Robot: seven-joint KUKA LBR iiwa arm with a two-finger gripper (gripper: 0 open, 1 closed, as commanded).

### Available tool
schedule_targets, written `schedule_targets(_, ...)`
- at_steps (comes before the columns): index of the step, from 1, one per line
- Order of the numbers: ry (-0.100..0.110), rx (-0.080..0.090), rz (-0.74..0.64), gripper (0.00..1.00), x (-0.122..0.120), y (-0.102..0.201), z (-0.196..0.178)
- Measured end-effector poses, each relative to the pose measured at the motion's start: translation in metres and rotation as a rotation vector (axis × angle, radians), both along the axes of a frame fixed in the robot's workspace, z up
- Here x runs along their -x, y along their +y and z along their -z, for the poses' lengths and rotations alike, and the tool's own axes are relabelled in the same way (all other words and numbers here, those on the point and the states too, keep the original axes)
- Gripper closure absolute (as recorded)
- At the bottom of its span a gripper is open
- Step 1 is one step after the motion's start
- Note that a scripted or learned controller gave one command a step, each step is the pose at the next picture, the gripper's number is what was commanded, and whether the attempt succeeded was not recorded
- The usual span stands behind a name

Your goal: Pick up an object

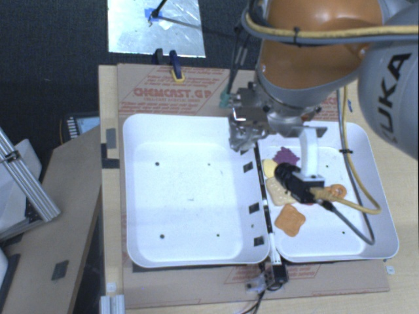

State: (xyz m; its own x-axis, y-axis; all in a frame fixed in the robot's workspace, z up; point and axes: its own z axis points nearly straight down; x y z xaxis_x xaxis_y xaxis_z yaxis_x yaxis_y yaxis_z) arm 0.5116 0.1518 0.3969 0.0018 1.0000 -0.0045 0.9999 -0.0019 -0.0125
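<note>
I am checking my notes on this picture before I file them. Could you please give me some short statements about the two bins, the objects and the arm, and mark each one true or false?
1. The small objects lie in the shallow white right bin. True.
2. The orange waffle-shaped square piece lies in the shallow white left bin. False: it lies in the right bin, near its front.
3. A small purple object lies farther back than the orange piece. True.
4. The grey arm with the orange band hangs over the front edge of the left bin. False: it hangs over the back of the bins, near the divide between them.
5. The gripper holds the purple object. False: the purple object lies in the bin, apart from it.
</note>
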Motion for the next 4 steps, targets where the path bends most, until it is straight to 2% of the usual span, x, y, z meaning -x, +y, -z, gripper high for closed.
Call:
schedule_targets(1,-0.029,-0.011,-0.007,1.00,0.025,0.005,-0.139)
schedule_targets(2,-0.016,-0.005,-0.008,1.00,-0.010,0.034,-0.138)
schedule_targets(3,-0.017,-0.006,-0.009,1.00,-0.069,0.081,-0.138)
schedule_targets(4,0.004,0.002,-0.002,1.00,-0.035,0.074,0.086)
